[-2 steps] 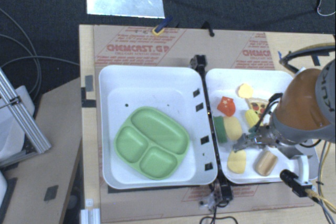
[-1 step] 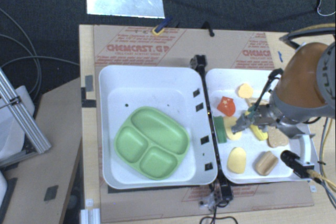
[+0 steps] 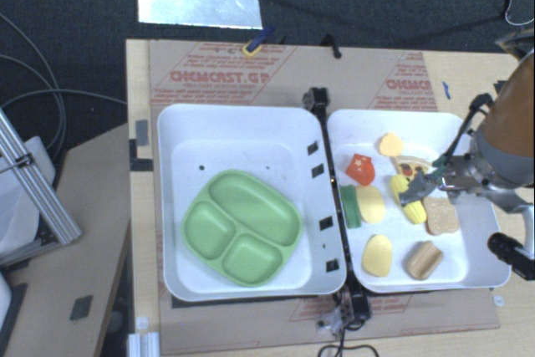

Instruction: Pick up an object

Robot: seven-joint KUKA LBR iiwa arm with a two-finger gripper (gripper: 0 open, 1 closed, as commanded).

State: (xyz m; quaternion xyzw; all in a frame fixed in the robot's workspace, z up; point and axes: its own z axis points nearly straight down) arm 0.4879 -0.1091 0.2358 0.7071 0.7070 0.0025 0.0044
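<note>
Now the fingers point(image 3: 411, 192) are low by the small yellow plastic toy point(image 3: 415, 211); I cannot tell their state, so nothing looks picked up yet

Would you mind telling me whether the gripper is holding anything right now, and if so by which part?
It cannot be told. The gripper sits low in the right bin among the toy foods, right at a yellow piece, but no object is clearly between its fingers.
</note>
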